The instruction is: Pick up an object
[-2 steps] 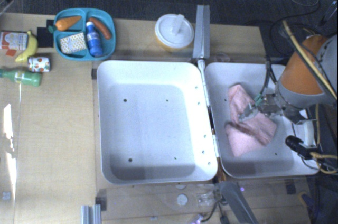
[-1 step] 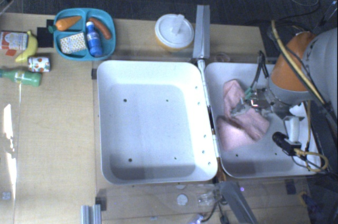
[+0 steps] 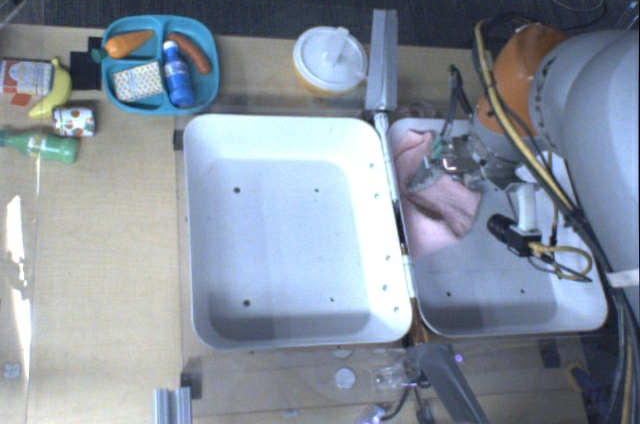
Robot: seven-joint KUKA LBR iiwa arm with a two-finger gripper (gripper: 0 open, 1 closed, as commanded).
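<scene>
A crumpled pink cloth [image 3: 432,200] lies in the right bin [image 3: 500,307], against its left wall. My gripper [image 3: 437,162] reaches in from the right and sits low over the cloth's upper part, right at its surface. The grey arm with its orange band [image 3: 520,62] covers the bin's upper right. The fingertips are lost among the cloth folds and cables.
The left bin [image 3: 290,322] lies beside the right one. A teal divided plate [image 3: 160,62] with toy food, a white lidded cup [image 3: 330,59], a banana [image 3: 52,90], a small can [image 3: 73,121] and a green bottle [image 3: 40,146] sit outside the bins on the bench.
</scene>
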